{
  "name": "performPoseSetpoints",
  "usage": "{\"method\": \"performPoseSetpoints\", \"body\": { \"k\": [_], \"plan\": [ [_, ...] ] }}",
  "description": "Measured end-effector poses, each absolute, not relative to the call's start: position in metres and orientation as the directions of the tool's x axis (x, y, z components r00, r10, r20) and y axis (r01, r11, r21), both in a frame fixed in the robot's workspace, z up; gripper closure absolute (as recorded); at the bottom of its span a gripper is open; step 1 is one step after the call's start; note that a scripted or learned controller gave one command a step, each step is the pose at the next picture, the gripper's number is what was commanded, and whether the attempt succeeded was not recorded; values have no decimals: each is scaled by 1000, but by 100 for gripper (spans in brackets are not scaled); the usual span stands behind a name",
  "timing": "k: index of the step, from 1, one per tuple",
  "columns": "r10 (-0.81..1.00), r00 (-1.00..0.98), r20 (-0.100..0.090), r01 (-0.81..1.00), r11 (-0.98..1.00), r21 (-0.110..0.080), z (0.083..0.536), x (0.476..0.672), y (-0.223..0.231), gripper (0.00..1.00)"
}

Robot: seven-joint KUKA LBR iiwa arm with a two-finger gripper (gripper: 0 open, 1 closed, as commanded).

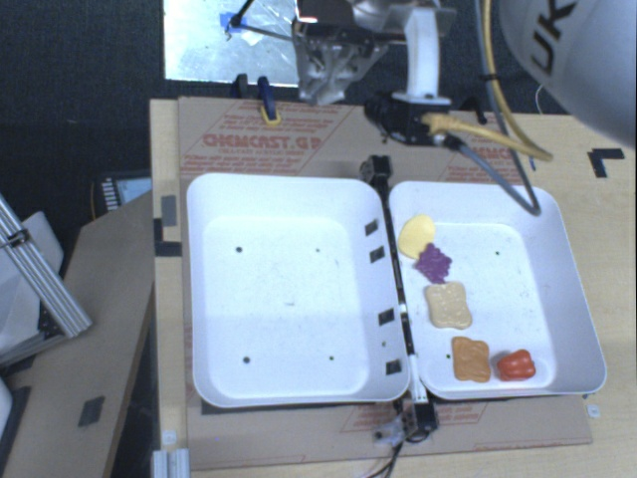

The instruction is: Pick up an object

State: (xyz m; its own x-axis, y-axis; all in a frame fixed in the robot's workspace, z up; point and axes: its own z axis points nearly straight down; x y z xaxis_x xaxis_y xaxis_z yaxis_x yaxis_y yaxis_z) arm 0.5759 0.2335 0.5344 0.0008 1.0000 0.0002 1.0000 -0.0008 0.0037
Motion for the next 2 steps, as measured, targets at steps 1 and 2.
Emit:
{"method": "performPoseSetpoints", "body": {
  "k": [1,2],
  "plan": [
    [1000,1,3,1000,-1,3,537,483,178,100],
    [1000,-6,1,1000,6,2,534,539,231,100]
  ]
}}
